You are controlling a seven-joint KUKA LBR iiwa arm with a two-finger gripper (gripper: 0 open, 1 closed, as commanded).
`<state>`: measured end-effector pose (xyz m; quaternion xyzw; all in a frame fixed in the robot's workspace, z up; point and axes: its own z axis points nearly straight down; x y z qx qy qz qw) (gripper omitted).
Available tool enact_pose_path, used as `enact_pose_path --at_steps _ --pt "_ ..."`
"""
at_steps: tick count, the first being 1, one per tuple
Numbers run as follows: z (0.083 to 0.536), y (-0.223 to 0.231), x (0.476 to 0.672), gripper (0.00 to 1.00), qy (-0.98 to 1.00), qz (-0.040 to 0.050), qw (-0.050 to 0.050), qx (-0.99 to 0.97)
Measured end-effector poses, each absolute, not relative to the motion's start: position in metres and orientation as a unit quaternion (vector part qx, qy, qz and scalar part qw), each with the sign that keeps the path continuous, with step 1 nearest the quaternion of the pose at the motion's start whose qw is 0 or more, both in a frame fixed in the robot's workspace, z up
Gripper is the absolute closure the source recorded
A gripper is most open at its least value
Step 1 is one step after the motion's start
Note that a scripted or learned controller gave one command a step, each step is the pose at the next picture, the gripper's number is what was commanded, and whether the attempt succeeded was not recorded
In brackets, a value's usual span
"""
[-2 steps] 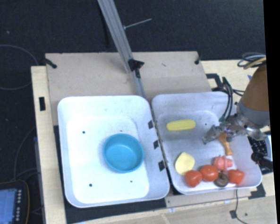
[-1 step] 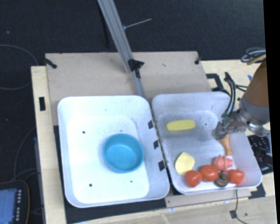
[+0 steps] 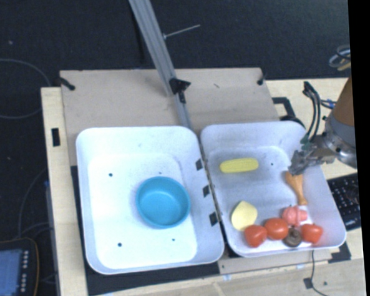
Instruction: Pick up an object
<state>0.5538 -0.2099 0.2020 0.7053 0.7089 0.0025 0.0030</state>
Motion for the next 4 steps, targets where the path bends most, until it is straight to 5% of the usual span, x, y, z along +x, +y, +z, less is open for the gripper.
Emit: enact_pose_path --at_steps 1,4 --pt "0.226 -0.211 0.555 1.00 0.709 0.0014 0.002 0.705" --pt "0.239 -0.062 0.577 1.00 0.710 -0.0001 -0.001 0.704"
